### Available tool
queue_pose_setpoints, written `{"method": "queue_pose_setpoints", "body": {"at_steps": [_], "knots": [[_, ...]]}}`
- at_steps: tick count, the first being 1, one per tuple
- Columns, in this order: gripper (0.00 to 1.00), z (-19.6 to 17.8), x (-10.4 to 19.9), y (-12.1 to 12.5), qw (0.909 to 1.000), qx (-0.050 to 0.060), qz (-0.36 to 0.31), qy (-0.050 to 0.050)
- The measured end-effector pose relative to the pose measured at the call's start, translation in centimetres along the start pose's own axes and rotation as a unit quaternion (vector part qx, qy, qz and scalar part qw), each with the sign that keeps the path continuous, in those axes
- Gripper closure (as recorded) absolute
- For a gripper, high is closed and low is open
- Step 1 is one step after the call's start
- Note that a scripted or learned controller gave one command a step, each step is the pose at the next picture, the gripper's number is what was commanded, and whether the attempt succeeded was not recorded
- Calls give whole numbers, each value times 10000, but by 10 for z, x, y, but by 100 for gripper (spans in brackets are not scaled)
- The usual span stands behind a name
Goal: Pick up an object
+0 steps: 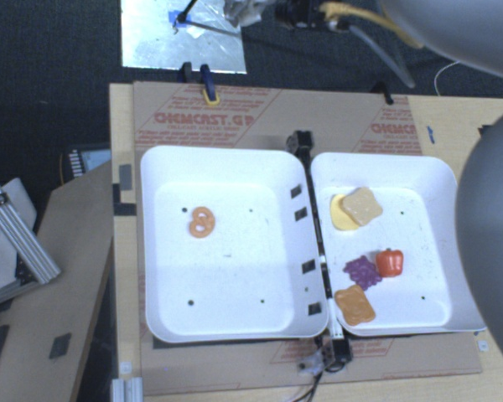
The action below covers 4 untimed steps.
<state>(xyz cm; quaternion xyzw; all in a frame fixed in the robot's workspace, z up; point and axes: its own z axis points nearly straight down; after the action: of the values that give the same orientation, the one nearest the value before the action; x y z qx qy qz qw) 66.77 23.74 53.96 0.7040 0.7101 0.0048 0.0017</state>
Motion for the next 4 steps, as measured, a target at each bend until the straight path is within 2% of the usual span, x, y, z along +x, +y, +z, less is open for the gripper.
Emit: {"method": "queue_pose_setpoints", "body": {"at_steps": [1, 4], "knots": [[100, 4, -3, 0, 10000, 37, 8, -18], [100, 4, -3, 0, 10000, 37, 7, -19]]}}
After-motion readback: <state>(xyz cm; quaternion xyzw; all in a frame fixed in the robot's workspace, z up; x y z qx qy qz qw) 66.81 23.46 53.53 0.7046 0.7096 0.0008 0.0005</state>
